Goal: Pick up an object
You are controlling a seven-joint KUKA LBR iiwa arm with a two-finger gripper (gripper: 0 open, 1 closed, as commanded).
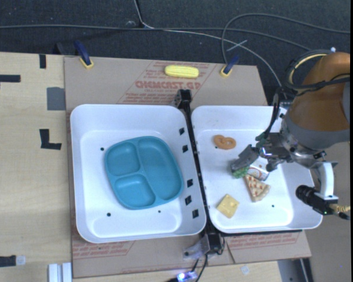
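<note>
In the camera view, the gripper (251,160) is seen spread open over the right bin (285,219), just above a small green item (240,171) that may be a toy vegetable. Beside it lies a pizza slice (256,188): light, stiff plastic, best pinched across its narrow sides.

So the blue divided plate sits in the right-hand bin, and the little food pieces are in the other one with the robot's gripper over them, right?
Not quite: the camera view shows the blue divided plate in the left bin. The rest holds: the pretzel, pizza slice and cheese piece lie in the right bin, with the gripper over them.
</note>
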